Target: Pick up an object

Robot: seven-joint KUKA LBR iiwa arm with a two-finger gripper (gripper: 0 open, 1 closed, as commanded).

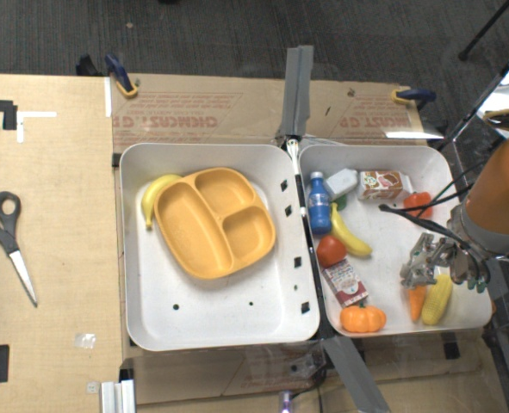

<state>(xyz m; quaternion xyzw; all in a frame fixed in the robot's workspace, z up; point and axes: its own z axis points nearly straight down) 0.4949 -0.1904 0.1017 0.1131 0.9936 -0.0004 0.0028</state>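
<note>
camera view: you've got two white bins side by side, left bin [151, 317] and right bin [383, 248]. in the left bin an orange divided plate [213, 222] lies tilted, with a yellow banana [155, 194] touching its upper left edge, partly under it. in the right bin, along the left wall: a blue bottle [319, 203] with white cap, a white block [342, 181] just beside it, a second banana [350, 237] below the bottle, a red tomato [331, 249] touching that banana, a red-and-white packet [344, 282] under the tomato, and a small orange pumpkin [363, 318] at the bottom edge. a snack box [383, 183] sits near the top, a red pepper [418, 202] just right of it. at the lower right a carrot [417, 302] and a yellow corn cob [437, 298] lie side by side, touching. the gripper [425, 263] hangs low in the right bin just above the carrot and corn, arm coming in from the right. you can't tell how far the tool is open, and nothing is visibly held.
</note>
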